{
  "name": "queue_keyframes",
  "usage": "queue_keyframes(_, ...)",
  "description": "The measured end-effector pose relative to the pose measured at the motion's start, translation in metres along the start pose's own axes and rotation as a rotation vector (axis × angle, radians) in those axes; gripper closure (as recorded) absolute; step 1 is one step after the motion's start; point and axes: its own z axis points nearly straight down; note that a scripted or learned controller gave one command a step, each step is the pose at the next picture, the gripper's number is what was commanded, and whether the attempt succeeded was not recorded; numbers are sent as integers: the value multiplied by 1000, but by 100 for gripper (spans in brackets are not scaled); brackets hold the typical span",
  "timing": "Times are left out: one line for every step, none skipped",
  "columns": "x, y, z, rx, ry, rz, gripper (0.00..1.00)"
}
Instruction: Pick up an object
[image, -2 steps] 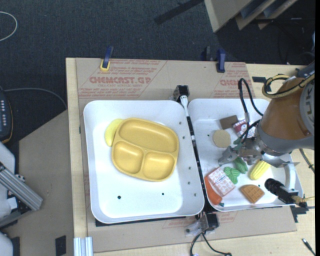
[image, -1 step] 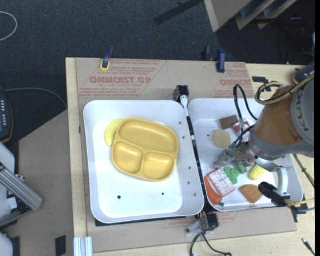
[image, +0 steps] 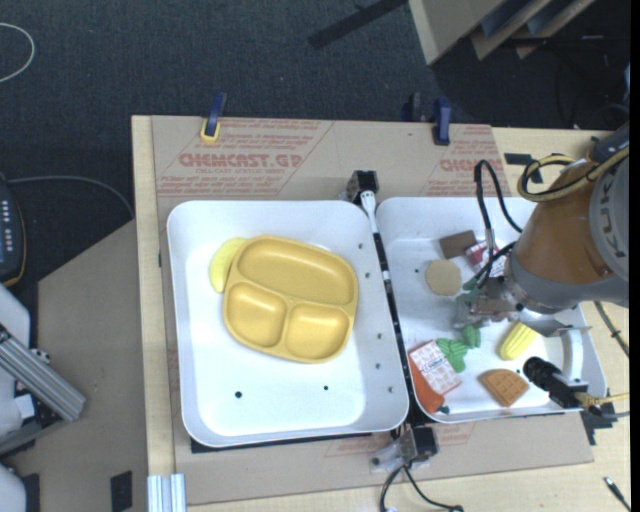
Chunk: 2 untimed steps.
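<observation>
One yellow divided plate (image: 288, 298), two white bins (image: 200, 330).

Lighting: bright, even, from overhead. Glare: white bins (image: 190, 300) near washed out, left one strongest toward 9 o'clock. Shadows: soft, short, under yellow tray (image: 290, 298). Surround: dark floor at 12 o'clock. Focus: mildly soft throughout; slight compression grain.

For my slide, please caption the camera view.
End effector low in right bin among small items; yellow divided plate in left bin.
</observation>
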Motion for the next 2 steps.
queue_keyframes(3,-6,-58,13,7,-4,100)
queue_keyframes(7,-7,-102,11,7,-5,100)
